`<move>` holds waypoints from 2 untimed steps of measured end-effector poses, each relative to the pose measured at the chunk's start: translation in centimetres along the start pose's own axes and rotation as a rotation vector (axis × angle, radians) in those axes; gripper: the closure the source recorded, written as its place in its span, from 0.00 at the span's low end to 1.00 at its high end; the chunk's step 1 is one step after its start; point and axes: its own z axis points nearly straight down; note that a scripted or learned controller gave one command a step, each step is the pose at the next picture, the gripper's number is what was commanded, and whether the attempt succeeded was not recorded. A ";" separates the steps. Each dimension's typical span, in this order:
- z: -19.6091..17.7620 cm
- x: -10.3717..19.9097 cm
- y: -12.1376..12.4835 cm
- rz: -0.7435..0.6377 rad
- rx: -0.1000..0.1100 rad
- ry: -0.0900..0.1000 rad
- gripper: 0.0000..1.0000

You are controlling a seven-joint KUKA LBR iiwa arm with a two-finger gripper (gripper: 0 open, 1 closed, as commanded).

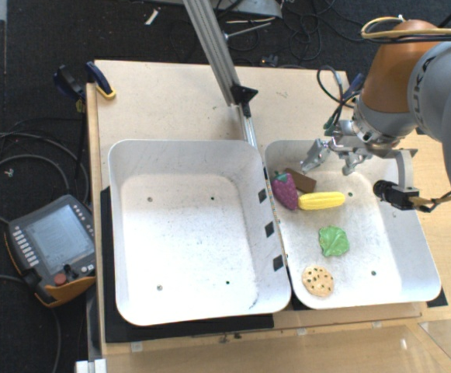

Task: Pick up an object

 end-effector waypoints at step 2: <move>3.7 0.4 0.9 0.002 -0.009 -0.004 1.00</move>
